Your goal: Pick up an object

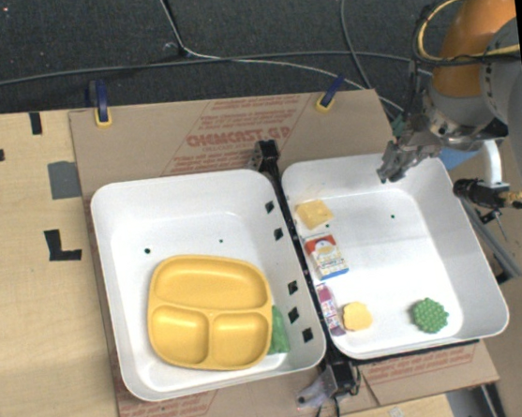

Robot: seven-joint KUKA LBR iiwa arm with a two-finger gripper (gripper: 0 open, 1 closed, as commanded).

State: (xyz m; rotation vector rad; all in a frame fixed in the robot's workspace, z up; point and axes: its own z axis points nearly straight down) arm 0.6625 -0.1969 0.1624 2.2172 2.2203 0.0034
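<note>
The grey arm (500, 79) comes in from the right, with its orange band (471, 35) up above the wrist. The wrist bends down and to the left. The gripper (390, 170) hangs at the end, small and dark, pointing down.

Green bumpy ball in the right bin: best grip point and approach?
Take the green bumpy ball across its middle, coming straight down from above. It looks round, so any finger axis probably works, and it sits apart from the yellow round piece. The right bin wall lies close on its near-right side, so line the fingers up parallel to that wall.
</note>
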